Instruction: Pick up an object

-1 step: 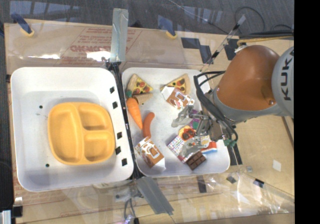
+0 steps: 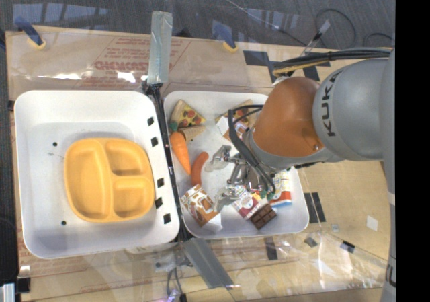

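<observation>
- From the camera above, my arm (image 2: 349, 109) comes in from the right, and its orange band covers the upper right part of the right bin (image 2: 176, 102).
- My jaws (image 2: 225, 176) hang low over the middle of that bin. They look spread apart, with nothing between them.
- Just to their left lie a carrot (image 2: 179, 149) and a shorter orange piece (image 2: 199, 167), side by side and close to the bin's left wall.
- Above the carrot, a pizza-slice toy (image 2: 186, 116) sits in the top left corner, near the rim.
- Below my jaws, a small printed carton (image 2: 199, 204) lies tilted near the bottom wall. A chocolate-bar toy (image 2: 263, 215) sits to its right, beside a red-and-white packet (image 2: 283, 193).
- The things crowd this bin; the widest bare floor is a patch between the carrot pieces and my jaws.
- The left bin (image 2: 33, 119) holds a yellow divided tray (image 2: 107, 178) near its middle, with bare white floor all around it.
- The two bins touch along their shared edge on the surface (image 2: 349, 193).
</observation>
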You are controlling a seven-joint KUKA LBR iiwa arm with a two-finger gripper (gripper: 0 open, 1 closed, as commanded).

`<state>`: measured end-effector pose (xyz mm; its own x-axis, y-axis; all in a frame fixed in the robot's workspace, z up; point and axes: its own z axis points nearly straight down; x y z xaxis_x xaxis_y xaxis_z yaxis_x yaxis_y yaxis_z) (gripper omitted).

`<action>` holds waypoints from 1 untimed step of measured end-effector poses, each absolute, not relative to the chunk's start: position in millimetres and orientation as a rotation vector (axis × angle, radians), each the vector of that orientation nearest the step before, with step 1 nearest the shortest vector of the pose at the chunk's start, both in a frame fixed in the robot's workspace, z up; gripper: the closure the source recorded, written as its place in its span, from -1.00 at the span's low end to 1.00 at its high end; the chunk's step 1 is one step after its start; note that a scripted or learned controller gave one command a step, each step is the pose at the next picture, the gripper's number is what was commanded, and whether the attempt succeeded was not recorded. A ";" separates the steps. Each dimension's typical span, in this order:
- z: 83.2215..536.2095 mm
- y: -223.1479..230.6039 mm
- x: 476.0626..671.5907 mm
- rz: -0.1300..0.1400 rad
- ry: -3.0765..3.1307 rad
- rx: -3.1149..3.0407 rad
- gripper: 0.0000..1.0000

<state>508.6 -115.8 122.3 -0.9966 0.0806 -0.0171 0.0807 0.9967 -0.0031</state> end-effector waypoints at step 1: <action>109.4 -119.3 540.4 -0.016 3.085 0.415 -1.00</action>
